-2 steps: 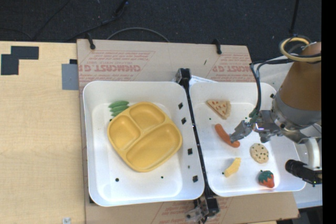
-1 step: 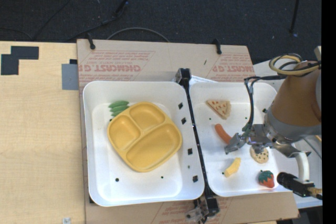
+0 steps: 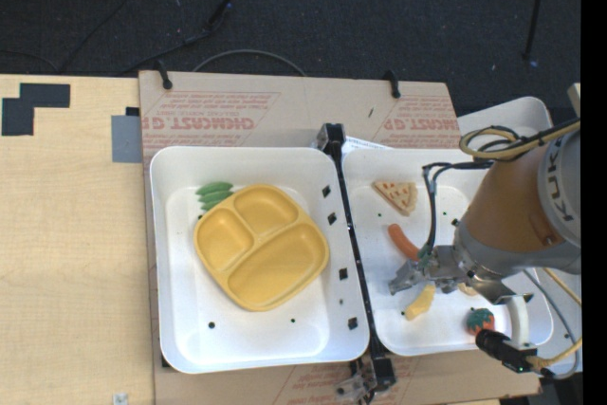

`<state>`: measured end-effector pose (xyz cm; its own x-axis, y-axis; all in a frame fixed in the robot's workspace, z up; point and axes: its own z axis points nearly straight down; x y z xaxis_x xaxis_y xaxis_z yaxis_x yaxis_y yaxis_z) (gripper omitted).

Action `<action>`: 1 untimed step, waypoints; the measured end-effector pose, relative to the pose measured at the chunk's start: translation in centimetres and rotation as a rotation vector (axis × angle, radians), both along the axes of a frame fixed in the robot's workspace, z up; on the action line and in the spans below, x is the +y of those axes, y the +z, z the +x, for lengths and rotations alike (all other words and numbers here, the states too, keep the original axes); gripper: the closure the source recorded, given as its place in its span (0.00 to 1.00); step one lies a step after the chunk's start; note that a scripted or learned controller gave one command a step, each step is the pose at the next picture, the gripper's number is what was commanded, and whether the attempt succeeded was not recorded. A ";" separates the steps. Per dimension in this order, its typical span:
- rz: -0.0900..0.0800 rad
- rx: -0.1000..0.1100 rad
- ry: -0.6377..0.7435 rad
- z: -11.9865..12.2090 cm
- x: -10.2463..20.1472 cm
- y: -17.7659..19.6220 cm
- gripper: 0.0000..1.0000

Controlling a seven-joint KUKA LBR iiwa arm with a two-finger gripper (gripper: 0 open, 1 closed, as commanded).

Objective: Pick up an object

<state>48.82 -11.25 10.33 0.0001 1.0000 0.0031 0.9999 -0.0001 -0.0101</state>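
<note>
Dark floor with loose cables lies behind your bench, where a cardboard sheet carries two white bins divided by a black clip rail. Take that rail as your landmark. Just right of it, in the right bin, the gripper hangs low over the bin floor with its fingers spread apart and nothing between them. A yellow piece lies just below the fingertips, an orange carrot-like piece just above them, and a wedge of toy pizza farther up, near the rail. A small red and green item sits well right of the rail, beside the arm. Left of the rail, the left bin holds a yellow divided plate with a green leafy piece at its upper left edge. You appear to be in the approach step: next, centre on the yellow piece, lower, then close.
</note>
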 end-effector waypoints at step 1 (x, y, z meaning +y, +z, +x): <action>-0.001 -0.004 -0.005 0.1 -0.1 1.3 1.00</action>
<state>48.93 -11.39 11.67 0.0049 1.0000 0.0022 1.0000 -0.0048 -0.0064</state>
